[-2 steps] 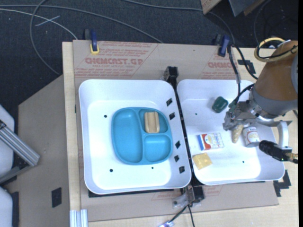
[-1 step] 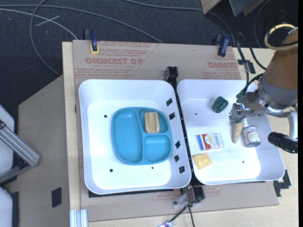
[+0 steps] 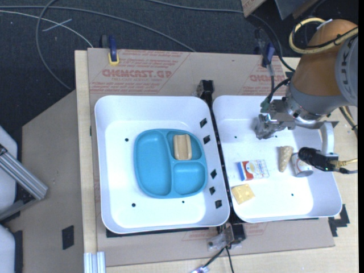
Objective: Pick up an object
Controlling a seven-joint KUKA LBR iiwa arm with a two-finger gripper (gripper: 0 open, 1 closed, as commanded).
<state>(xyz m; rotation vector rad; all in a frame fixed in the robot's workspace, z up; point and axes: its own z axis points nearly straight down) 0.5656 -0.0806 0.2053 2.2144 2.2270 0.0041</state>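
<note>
My gripper (image 3: 265,128) hangs over the upper middle of the right bin (image 3: 318,206), with the grey and orange arm reaching in from the right. Nothing shows in its grasp. A beige, stone-like piece (image 3: 284,157) lies just below and to the right of it. Further down lies a small white packet with red and blue print (image 3: 252,169). A yellow square piece (image 3: 243,194) rests near the bin's lower left corner. In the left bin (image 3: 114,209) a blue divided plate (image 3: 153,164) carries a tan block (image 3: 182,147) in its upper right compartment.
A black divider with clips (image 3: 211,147) runs between the two bins. Both bins rest on a cardboard sheet (image 3: 142,67) held by clamps at the back. Loose cables lie on the dark floor beyond the bench.
</note>
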